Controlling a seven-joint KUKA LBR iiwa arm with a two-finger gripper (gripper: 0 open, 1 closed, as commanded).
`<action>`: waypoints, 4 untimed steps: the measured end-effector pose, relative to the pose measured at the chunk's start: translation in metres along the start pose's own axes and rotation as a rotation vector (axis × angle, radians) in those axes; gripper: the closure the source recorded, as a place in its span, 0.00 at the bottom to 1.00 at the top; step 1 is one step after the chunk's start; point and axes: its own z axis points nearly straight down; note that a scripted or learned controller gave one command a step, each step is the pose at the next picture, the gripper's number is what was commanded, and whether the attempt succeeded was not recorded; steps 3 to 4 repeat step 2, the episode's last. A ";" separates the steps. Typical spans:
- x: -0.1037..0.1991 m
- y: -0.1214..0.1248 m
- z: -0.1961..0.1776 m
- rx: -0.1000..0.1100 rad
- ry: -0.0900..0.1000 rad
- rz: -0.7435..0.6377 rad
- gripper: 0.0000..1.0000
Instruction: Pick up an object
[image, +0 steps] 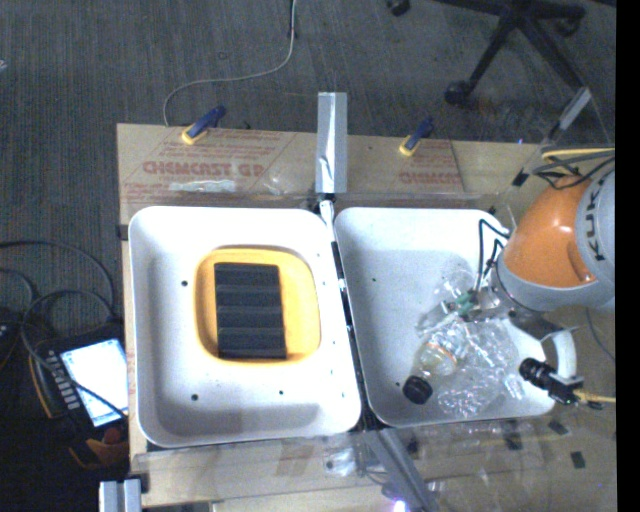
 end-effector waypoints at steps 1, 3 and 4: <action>0.001 0.002 -0.009 -0.003 0.003 -0.002 1.00; 0.042 0.042 -0.142 0.039 0.017 -0.045 1.00; 0.042 0.042 -0.142 0.039 0.017 -0.045 1.00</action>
